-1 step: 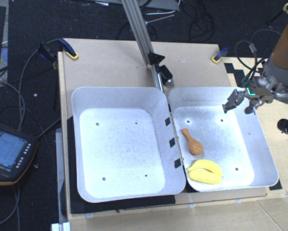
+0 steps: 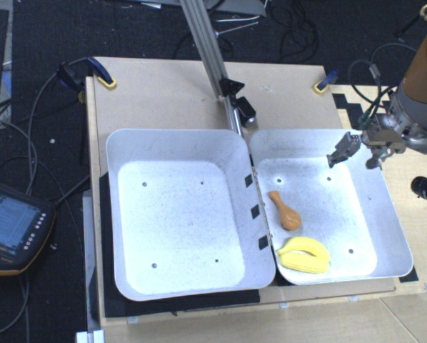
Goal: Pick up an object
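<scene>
So here's where we're at: the gripper [image 2: 358, 154] is hanging over the far right corner of the right bin [image 2: 385, 213], up near its back rim, with the jaws spread apart and nothing between them. We read that as a waiting or lining-up pose, parked high and off to the side so it doesn't bump anything on the way in.

Using that right bin as our landmark: two things sit inside it, both toward its near left part. The orange wooden-looking piece [image 2: 285, 211], sort of pear or drumstick shaped, lies flat close to the bin's left wall, thin end pointing back. The yellow banana [image 2: 304, 255] lies just nearer than it, by the bin's front left corner, apart from the orange piece but not by much. Either one would count for the task, and both are well away from where the jaws are now.

The left bin [image 2: 178, 213] butts right up against the right bin's left wall, on the same worktop [image 2: 163, 95].

Our guess for the next move: swing toward the bin's near left area and drop down. The banana being so close to the front corner could make the wall get in the way, so the orange piece looks like the easier grab.
</scene>
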`<act>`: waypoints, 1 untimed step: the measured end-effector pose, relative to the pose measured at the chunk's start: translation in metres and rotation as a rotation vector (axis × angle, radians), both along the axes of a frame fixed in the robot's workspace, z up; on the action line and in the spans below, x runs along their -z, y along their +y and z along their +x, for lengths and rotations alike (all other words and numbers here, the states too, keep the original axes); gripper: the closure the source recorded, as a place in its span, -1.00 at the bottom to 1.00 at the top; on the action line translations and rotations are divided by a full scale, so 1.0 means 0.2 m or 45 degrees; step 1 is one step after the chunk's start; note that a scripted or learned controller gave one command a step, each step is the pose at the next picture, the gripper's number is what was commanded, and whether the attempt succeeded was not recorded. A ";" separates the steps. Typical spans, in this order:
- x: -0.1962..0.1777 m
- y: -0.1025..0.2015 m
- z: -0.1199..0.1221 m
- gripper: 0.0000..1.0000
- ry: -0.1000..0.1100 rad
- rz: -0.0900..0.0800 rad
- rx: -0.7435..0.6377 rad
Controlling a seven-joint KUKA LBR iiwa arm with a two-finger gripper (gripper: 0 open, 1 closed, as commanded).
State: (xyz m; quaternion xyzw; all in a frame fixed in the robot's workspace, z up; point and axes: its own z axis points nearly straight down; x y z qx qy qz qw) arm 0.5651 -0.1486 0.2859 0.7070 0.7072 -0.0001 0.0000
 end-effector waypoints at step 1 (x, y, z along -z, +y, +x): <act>0.22 -0.02 0.02 -1.00 0.005 0.001 0.000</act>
